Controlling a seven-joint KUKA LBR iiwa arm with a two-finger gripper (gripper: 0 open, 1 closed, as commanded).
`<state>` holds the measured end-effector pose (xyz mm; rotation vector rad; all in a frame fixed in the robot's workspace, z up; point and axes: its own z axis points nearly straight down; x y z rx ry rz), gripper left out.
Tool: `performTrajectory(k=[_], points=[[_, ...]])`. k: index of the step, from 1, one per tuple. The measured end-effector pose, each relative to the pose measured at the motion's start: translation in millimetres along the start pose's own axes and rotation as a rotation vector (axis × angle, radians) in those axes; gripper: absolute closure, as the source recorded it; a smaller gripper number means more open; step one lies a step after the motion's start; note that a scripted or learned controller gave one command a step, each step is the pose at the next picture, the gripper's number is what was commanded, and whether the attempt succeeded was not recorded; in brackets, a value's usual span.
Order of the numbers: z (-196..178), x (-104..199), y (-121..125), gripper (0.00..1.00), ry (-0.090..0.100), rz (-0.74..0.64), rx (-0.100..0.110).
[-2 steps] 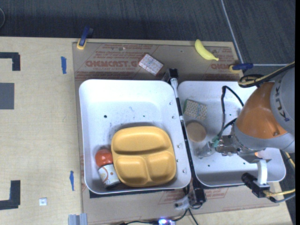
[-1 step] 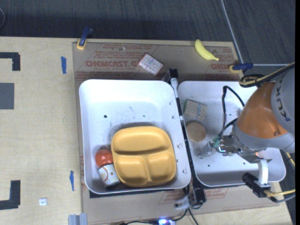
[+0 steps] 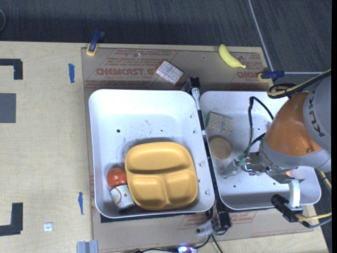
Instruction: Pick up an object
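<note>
Camera view: claw (image 3: 230, 168) low in right bin (image 3: 258, 198), beside round brown object (image 3: 220, 147).

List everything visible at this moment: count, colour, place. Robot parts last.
white bins: 2, white, side by side on the bench
divided tray: 1, yellow, left bin
small bottle: 1, white with orange-red cap, left bin, beside the tray
round object: 1, tan, right bin
patterned packet: 1, greenish, right bin
banana: 1, yellow, behind the bins
patterned block: 1, pinkish, behind the bins
arm: 1, grey and orange, over right bin
gripper: 1, right bin
</note>
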<state>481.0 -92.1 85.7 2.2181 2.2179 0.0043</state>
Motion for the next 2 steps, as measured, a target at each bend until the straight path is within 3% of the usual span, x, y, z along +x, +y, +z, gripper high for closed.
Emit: performTrajectory(k=[2], points=[[0.0,-0.8,-0.1,0.00,0.001,-0.001,0.000]])
